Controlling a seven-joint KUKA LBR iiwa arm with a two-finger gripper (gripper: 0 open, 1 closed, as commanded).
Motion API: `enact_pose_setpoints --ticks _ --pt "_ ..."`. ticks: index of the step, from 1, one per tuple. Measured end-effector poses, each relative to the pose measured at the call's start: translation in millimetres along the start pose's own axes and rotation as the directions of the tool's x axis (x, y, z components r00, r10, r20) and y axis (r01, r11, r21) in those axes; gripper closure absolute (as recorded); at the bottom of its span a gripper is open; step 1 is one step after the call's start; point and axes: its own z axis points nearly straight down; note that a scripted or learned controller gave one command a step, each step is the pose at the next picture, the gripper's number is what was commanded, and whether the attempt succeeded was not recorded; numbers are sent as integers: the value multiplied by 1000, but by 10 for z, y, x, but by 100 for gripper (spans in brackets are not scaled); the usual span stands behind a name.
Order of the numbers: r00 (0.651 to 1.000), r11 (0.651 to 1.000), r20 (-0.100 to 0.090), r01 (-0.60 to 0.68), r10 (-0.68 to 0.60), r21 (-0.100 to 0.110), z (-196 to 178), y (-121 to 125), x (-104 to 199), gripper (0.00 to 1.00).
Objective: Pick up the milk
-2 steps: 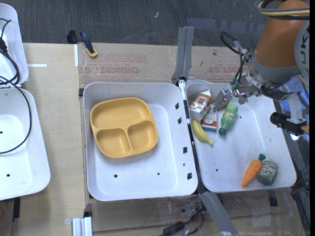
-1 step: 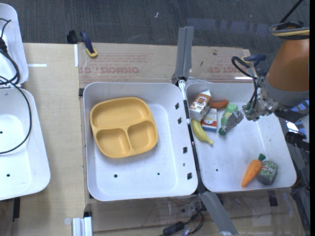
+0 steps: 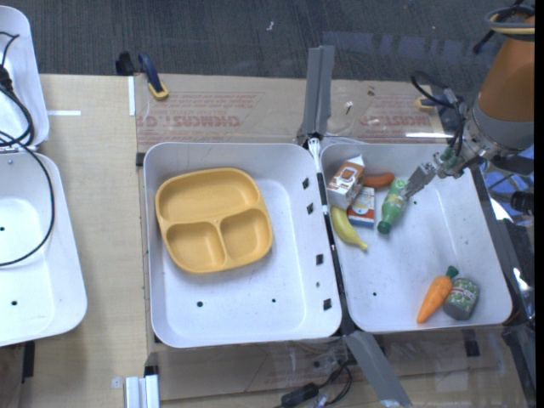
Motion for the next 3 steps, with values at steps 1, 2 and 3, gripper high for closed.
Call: enact_pose_setpoints --ticks 1,2,3 --pt "991 991 -2 -134 134 1 186 14 123 0" --pt "999 999 3 -39 39 -4 1073 495 -280 0" --pt "997 997 -2 79 -79 -1 599 -243 480 0"
